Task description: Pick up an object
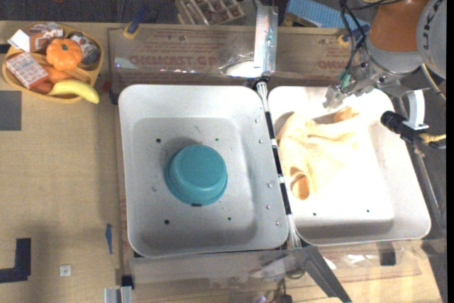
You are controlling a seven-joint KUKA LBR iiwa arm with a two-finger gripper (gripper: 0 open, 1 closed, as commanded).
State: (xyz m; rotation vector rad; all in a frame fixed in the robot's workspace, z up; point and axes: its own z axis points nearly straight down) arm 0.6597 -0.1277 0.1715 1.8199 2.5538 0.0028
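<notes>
A teal bowl (197, 174) lies upside down in the middle of the left bin (142, 110). A pale yellow cloth (319, 142) with orange patches lies crumpled across the left and upper part of the right bin (397, 216). My gripper (336, 97) hangs over the right bin's far edge, just above the cloth's raised upper-right corner (345, 113). The wrist hides whether it touches that corner.
A tray of toy fruit (53, 64) with a banana and a pumpkin sits on the bench at the far left. A clear plastic wall (191, 57) runs behind both bins. A black fitting (397, 124) juts in at the right bin's right rim.
</notes>
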